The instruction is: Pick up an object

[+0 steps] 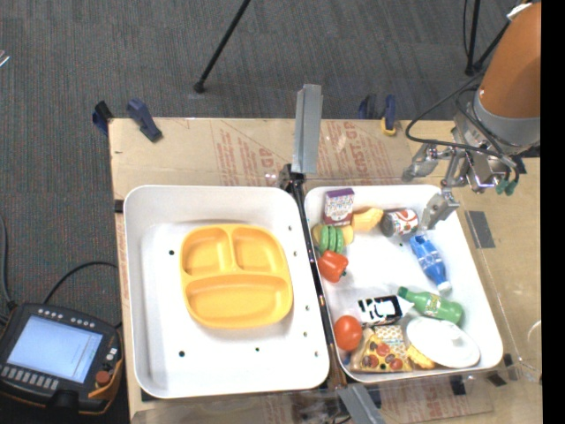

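Item: blue plastic water bottle (430, 261), lying on its side in the right white bin (491, 325), just below the pincer (439, 208) and slightly toward the bench front; likeliest pick candidate. Not held.

Item: pincer, hanging at the right bin's far right corner, over its rim. Whether its fingers stand open or closed cannot be told at this size. Nothing is seen between them.

Item: round red-and-white can (402, 223), just left of the pincer, touching a yellow curved toy (367, 219).

Item: purple carton (338, 206), green ribbed toy (331, 238) and red pepper toy (333, 265), farther left of the pincer.

Item: green plastic bottle (433, 305), white plate (442, 342), pizza-slice toy (381, 350), red tomato toy (348, 333) and black-and-white card (380, 308), well below the pincer, closely packed.

Item: yellow divided tray (236, 275), alone in the left white bin (141, 237), well apart to the pincer's left.

Item: tabletop (203, 148), brown board bearing both bins.

Risk: a descent from here may strike the bin rim, given the corner position. The blue bottle is round and could roll off. The can lies close enough to be nudged.
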You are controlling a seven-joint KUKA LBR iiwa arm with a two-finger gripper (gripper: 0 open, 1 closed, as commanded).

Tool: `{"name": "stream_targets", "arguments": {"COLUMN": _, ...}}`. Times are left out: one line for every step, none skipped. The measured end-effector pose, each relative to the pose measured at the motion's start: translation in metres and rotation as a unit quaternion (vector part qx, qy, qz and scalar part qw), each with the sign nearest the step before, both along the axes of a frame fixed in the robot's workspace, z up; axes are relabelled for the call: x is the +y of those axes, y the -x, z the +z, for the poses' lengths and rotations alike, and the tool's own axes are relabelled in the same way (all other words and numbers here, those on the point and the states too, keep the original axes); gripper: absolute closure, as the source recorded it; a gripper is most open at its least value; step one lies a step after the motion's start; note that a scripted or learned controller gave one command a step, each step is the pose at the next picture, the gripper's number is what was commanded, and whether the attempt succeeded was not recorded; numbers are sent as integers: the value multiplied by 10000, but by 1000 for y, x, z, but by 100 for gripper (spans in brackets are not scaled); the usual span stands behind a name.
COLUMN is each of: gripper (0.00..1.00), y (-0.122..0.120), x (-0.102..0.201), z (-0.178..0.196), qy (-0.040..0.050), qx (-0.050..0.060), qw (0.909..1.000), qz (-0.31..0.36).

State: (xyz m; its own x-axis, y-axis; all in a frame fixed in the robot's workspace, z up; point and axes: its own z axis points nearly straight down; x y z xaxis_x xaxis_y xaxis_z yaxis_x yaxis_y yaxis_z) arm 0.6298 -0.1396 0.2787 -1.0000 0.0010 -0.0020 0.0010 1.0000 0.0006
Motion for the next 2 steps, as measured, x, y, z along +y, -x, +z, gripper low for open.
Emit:
{"name": "stream_targets", "arguments": {"gripper": 0, "y": -9, "x": -34, "z": -102, "qy": -14, "qx": 64, "qw": 9999, "qz": -108}}
{"name": "stream_targets", "arguments": {"gripper": 0, "y": 14, "x": -71, "z": -194, "qy": -17, "qx": 26, "qw": 9873, "qz": 1590}}
